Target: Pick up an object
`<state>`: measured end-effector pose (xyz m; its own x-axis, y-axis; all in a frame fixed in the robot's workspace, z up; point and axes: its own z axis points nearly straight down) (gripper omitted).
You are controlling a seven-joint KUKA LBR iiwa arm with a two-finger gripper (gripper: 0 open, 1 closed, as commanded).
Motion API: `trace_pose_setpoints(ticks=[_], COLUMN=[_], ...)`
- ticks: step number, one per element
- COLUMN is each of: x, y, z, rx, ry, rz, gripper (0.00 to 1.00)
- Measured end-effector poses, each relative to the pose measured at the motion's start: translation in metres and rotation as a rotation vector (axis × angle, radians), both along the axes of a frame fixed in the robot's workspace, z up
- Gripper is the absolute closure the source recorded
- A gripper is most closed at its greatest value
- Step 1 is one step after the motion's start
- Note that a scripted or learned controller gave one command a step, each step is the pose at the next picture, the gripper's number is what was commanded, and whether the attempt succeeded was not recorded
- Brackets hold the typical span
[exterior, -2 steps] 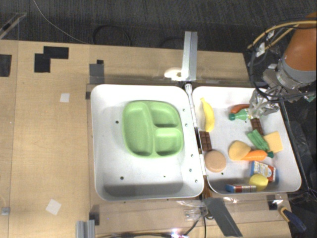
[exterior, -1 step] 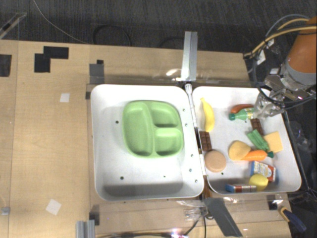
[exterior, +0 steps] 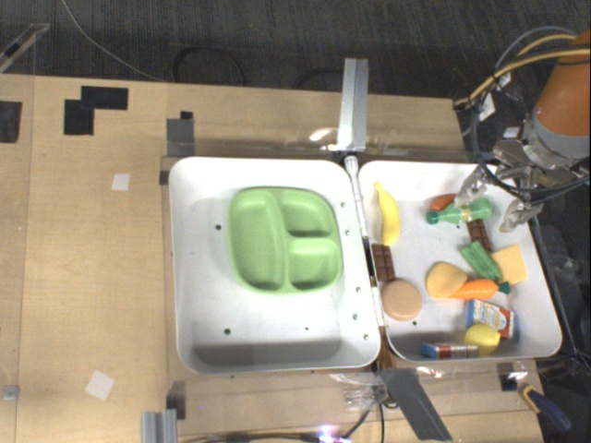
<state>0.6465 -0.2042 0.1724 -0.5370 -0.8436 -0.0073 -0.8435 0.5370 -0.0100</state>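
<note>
The grey arm [exterior: 560, 109] with its orange band came in from the right, and its gripper [exterior: 499, 198] hung over the upper right part of the right bin [exterior: 545, 335], its two thin metal fingers [exterior: 473, 185] spread apart with nothing between them. Both bins were shallow, white and smooth, with rounded corners, set side by side on a pale wooden bench [exterior: 83, 275]. In the left bin [exterior: 194, 247] lay a light green plastic plate [exterior: 283, 239], a rounded rectangle split into three compartments. The right bin held a scatter of small toy foods. A curved yellow banana [exterior: 387, 214] lay near the bin's left wall, with a dark brown chocolate bar [exterior: 384, 264] just below it and a flat round tan cookie [exterior: 402, 300] below that. Just left of the gripper sat a green bottle-like piece [exterior: 462, 213] with a small reddish piece [exterior: 441, 202] touching it. Further down were a second brown bar [exterior: 477, 233], a ribbed green piece [exterior: 480, 260], a yellow cheese wedge [exterior: 511, 264], a rounded yellow lump [exterior: 445, 280], an orange carrot [exterior: 477, 289], a small printed carton [exterior: 488, 316], a lemon [exterior: 481, 337] and a thin marker-like stick [exterior: 447, 350] along the lower edge.
</note>
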Motion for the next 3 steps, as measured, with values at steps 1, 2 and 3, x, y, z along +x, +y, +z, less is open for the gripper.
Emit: trace_pose_setpoints(ticks=[1,2,3], x=[-0.091,-0.153,-0.153], y=[-0.005,0.006,0.021], z=[-0.078,-0.081,-0.08], rx=[-0.009,-0.007,-0.011], ry=[-0.009,-0.007,-0.009], rz=[0.041,0.14,0.164], gripper=[0.0,0.0,0.0])
